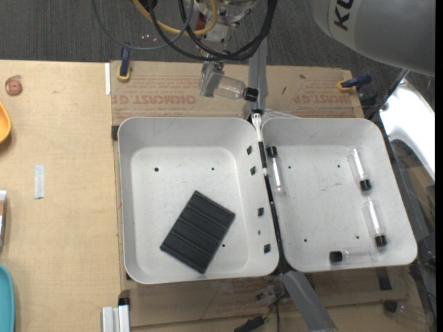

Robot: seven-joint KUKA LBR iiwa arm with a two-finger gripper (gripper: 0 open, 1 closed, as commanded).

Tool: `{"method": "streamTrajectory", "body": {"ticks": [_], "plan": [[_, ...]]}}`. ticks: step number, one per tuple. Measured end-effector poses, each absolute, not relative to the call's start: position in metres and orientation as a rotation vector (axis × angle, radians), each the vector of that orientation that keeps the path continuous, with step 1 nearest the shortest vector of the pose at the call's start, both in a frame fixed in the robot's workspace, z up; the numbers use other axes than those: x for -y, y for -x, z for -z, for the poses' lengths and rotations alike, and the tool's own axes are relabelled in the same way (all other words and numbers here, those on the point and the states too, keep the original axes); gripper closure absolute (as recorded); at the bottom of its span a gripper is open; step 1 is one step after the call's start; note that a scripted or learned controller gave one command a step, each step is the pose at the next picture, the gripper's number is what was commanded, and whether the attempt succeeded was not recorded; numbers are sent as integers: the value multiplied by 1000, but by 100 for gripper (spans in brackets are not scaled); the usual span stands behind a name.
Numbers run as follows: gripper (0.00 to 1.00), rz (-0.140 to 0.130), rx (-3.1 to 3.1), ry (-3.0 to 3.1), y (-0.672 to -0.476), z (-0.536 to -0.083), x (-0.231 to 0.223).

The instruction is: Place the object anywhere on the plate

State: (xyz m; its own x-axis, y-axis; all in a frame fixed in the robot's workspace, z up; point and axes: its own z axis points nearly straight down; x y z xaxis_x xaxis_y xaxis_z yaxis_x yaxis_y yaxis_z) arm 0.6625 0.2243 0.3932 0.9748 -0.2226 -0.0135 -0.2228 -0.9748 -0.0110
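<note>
Arm (387,19) comes in top right, cables (166,26) looped round the wrist. Wood bench (62,137), cardboard sheet (304,92) under the bins, clipped at both back corners; dark floor behind. L bin (128,199) holds the black ridged plate (199,231), flat, skewed, front-centre. R bin (325,178) has four clear tubes w/ black caps: one (275,171) along the L wall, two (360,170) (374,221) near the R wall, one (349,256) at the front edge. Gripper (218,64) hangs over the cardboard behind the bins' seam. Fifth tube (223,86) right under it, tilted, well off the plate. Grip state: can't tell.
</note>
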Motion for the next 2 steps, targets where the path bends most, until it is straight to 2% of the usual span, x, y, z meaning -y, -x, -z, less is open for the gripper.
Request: {"method": "streamTrajectory", "body": {"ticks": [2], "plan": [[100,-35,-375,3098,-665,-406,-221]]}}
